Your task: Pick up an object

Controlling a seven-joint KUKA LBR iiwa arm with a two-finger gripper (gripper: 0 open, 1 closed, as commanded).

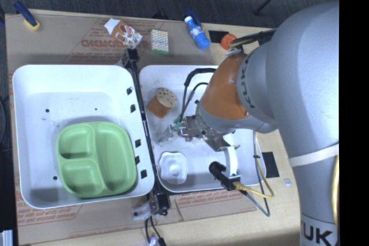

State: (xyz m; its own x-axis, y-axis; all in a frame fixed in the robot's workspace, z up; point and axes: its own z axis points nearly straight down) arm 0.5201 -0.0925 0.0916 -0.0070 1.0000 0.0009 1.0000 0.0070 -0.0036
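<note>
Starting at the far left corner of the bench, a blue clamp with a yellow tip [26, 15] lies on the cardboard [86, 46] outside the bins; the left bin [34, 83] holds a green divided plate [95, 158], lying flat in its near half and close to the right wall. Beyond the bins' far rims, on the cardboard, sit a crumpled snack packet [122, 33], a small pale-green box [159, 41], a blue bottle [197, 33] on its side and, further right, a small orange thing [229, 40] partly behind the arm.

The right bin [151, 75] has a brown cylinder [162, 101] with a speckled pale end lying tilted towards its far left, and a white cup-like thing [172, 167] at its near left. The two are well apart, and the gripper [181, 128] sits between them, slightly to the right and low over the bin floor. Just left of the gripper lies a small clear-looking scrap with a green speck [170, 127], too blurred to name; whether the gripper touches it I cannot tell, nor whether the gripper is wide or narrow, because the wrist hides that. The orange band [228, 95] and the grey arm [300, 83] cover the right half of the right bin, so whatever lies there is hidden; black cables [193, 80] loop from the wrist over the bin's far part.
</note>
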